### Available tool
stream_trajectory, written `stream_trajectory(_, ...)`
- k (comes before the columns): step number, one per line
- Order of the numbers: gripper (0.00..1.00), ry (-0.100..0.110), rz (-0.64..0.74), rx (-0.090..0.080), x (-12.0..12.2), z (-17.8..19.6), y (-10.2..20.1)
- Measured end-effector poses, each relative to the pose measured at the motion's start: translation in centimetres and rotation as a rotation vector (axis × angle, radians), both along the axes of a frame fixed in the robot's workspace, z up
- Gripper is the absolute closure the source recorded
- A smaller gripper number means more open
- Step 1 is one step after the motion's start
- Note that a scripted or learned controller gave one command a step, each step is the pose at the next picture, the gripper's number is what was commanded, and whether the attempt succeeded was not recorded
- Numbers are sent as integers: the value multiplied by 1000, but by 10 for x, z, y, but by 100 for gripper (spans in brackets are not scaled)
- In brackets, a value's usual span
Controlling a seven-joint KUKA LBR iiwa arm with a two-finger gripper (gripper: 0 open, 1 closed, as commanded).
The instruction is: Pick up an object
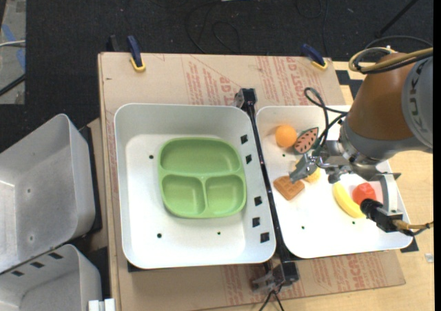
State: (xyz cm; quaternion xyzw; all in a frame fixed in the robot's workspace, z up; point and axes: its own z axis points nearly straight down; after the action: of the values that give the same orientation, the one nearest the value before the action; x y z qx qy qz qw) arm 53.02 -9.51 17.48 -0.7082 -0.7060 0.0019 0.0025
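Bins side by side: green tray (203, 185) in left; orange (286, 136), banana (345, 201), waffle (289, 187) in right. Hand (302, 168) above waffle, grip unclear.

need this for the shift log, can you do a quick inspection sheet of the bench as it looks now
surface: cardboard-covered bench bearing left bin and right bin, side by side
job's things: orange ball, watermelon slice, brown waffle piece, banana, red item, all in the right bin
clutter: green divided tray in the left bin
grippers: gripper low over the right bin, above the waffle piece
cables: black cables on the floor behind
surroundings: white tubs at left
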Motion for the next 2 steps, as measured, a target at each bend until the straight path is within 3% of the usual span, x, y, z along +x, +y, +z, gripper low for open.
stream_trajectory(1,0,0,0,0,-11,-56,-1)
stream_trajectory(2,100,-6,-3,-1,-10,-43,-1)
